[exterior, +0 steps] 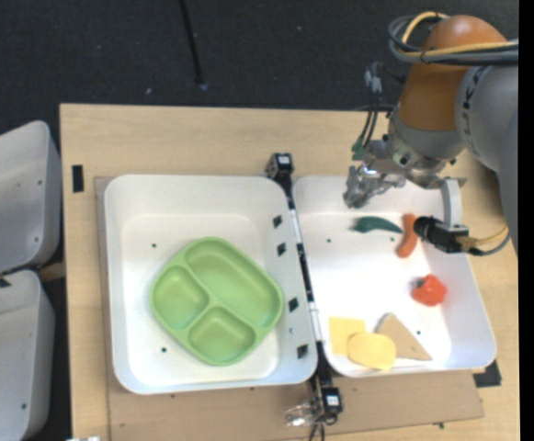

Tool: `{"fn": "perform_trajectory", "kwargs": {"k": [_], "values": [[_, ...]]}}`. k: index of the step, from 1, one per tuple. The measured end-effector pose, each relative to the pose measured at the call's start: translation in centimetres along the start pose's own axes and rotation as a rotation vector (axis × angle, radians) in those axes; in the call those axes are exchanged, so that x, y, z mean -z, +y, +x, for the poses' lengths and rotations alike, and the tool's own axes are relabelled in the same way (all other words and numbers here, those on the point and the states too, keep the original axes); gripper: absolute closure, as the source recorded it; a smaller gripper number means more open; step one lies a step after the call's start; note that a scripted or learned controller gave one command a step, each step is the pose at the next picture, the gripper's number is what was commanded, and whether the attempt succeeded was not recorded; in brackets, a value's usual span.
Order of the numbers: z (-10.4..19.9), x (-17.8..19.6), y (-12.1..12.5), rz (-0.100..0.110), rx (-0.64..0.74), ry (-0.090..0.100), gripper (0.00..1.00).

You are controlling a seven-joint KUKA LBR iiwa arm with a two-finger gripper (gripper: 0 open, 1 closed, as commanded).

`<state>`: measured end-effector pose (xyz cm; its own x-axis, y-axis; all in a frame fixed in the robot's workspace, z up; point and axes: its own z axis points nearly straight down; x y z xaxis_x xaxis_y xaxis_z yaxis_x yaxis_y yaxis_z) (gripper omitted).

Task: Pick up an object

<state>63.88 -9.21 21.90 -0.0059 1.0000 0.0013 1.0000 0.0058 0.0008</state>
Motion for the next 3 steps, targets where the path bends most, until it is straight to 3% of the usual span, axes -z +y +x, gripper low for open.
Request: {"fn": "perform_trajectory", "kwargs": {"k": [2, 3], "values": [[9.8, 2.1, -2.7, 0.002, 0.0, 0.0, 1.0], [15.1, 1.5, -2.1, -0.001, 0.0, -0.001, 1.0]]}}
